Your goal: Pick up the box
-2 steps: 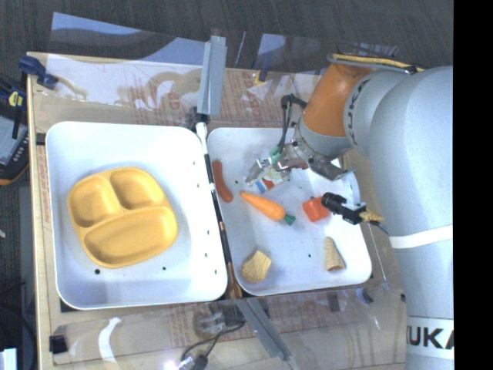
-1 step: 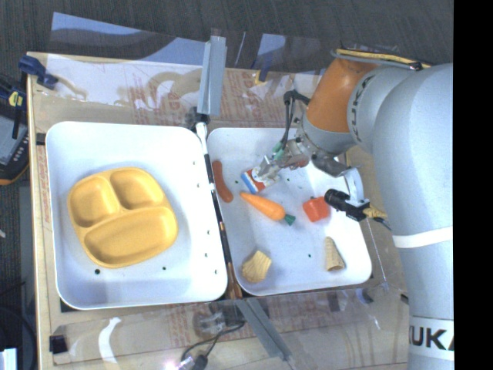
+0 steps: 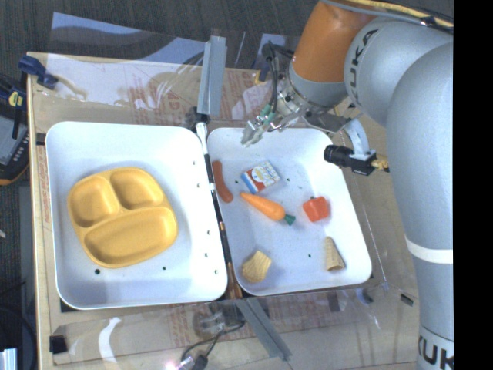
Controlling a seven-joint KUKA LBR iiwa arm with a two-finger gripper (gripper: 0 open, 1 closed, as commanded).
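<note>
Over far edge of right bin (image 3: 356, 230), gripper (image 3: 254, 133) looks empty, can't tell open/shut; box (image 3: 260, 177) sits near carrot (image 3: 263, 206), could snag it imo.

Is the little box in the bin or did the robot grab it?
In the bin. The box lies on the floor of the right bin, beside the carrot. The gripper is up near the bin's far edge, apart from it.

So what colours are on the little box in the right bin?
White with red and blue, in the camera view: box.
</note>
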